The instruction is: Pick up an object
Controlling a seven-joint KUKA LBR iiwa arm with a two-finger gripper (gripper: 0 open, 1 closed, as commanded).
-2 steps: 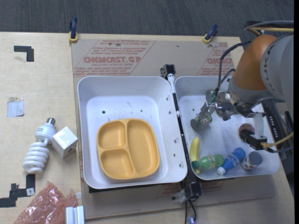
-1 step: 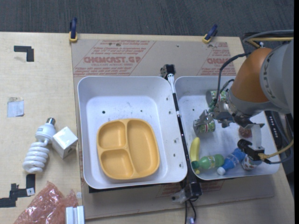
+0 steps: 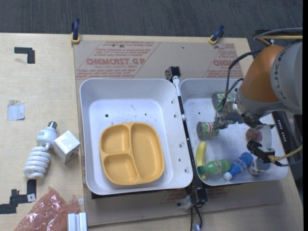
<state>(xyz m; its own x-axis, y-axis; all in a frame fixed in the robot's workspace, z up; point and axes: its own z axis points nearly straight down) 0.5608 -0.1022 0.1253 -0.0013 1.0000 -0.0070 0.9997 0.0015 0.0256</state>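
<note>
Reaching in from 3 o'clock, the grey arm (image 3: 276,83) with its orange band hung over the right bin (image 3: 192,93). The gripper (image 3: 222,121) sat low at the bin's centre, pointing toward 9 o'clock, just beside a small can (image 3: 208,129) lying on its side. Whether it touched the can could not be told, and whether the jaws stood open or closed could not be told either; nothing showed between them.

Along the bin's 6 o'clock wall: a yellow banana (image 3: 200,154) toward 7 o'clock, a green bottle (image 3: 214,167) beside it, a blue bottle (image 3: 239,166) further toward 5 o'clock. A reddish round object (image 3: 253,134) lay at 4 o'clock, partly under the arm.

The left bin (image 3: 91,97) held a yellow divided plate (image 3: 131,153), flat, toward its 6 o'clock half.

On the bench at 9 o'clock of the bins: a spiral light bulb (image 3: 39,150), a white cube (image 3: 67,146) touching it, red mesh (image 3: 48,210) at 7 o'clock.
</note>
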